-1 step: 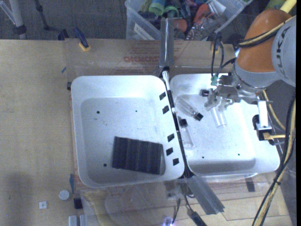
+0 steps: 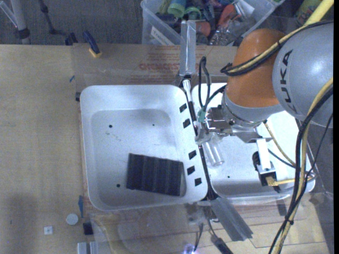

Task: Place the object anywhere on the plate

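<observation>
Hovering over the right bin (image 2: 249,187), the claw (image 2: 211,153), its state unclear, must carry cleanly to the black plate (image 2: 154,174).

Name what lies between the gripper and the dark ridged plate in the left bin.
In the camera view, the gripper hangs over the right bin. Between it and the plate run both bins' adjoining rims, carrying black clips, then bare white floor of the left bin.

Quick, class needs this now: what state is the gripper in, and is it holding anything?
Gripper: over the right bin by the divider; open or shut cannot be told, nothing seen held.
</observation>
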`<move>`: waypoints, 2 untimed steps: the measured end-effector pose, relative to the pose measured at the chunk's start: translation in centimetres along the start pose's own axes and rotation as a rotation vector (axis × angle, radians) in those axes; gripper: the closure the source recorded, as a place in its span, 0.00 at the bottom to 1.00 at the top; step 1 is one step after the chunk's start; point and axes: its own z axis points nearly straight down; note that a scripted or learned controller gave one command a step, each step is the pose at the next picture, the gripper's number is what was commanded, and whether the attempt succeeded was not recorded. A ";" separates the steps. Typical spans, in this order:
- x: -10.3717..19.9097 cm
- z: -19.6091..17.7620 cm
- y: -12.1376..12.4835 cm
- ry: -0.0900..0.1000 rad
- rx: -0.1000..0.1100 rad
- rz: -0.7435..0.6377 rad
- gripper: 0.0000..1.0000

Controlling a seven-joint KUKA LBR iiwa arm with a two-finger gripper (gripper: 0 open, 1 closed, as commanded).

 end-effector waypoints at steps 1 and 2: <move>11.5 7.0 0.7 -0.001 0.000 0.096 1.00; 17.0 9.4 6.9 -0.002 -0.006 -0.223 1.00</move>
